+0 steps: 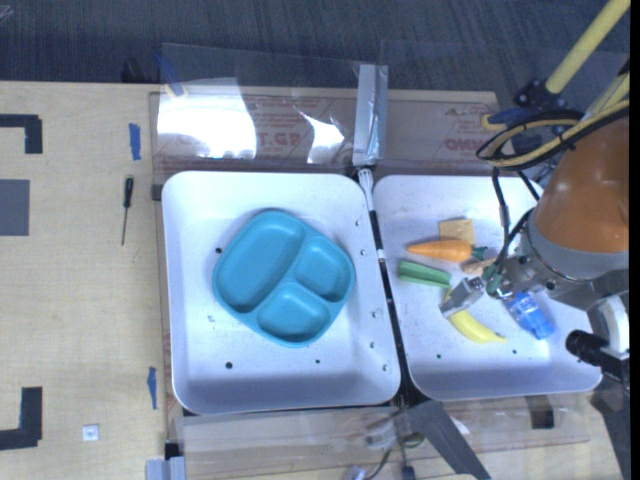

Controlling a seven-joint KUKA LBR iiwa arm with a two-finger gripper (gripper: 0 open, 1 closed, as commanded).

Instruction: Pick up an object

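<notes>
Just below the tool (470, 290) lies a yellow banana (476, 329).

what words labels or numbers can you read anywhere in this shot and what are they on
"ALCO...": faint reddish print on the clear sheet behind the right bin; only these first letters read, and not surely.
Further reddish print on the same sheet behind the left bin: too blurred and glared over to read.
Blue divided plate, carrot, banana: no text on them.
</notes>
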